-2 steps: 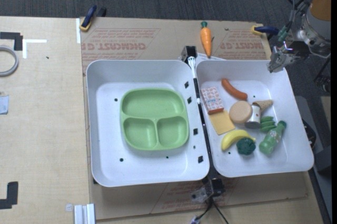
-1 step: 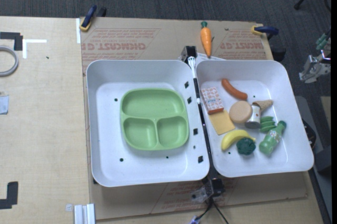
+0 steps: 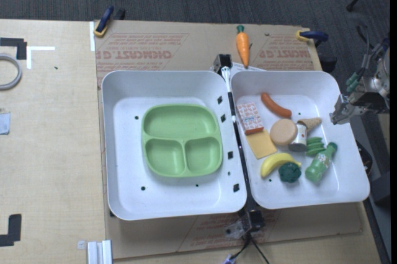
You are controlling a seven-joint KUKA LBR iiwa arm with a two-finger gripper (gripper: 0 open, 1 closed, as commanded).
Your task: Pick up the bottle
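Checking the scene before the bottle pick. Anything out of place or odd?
One stray: a toy carrot lies on the cardboard behind the right bin, outside both bins. The green bottle lies on its side in that bin, close beside the broccoli and banana. No spills or damage visible.

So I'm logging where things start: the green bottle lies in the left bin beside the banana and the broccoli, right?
Not quite. In the camera view the green bottle lies in the right bin, not the left, beside the banana and the broccoli. The left bin holds the green divided plate.
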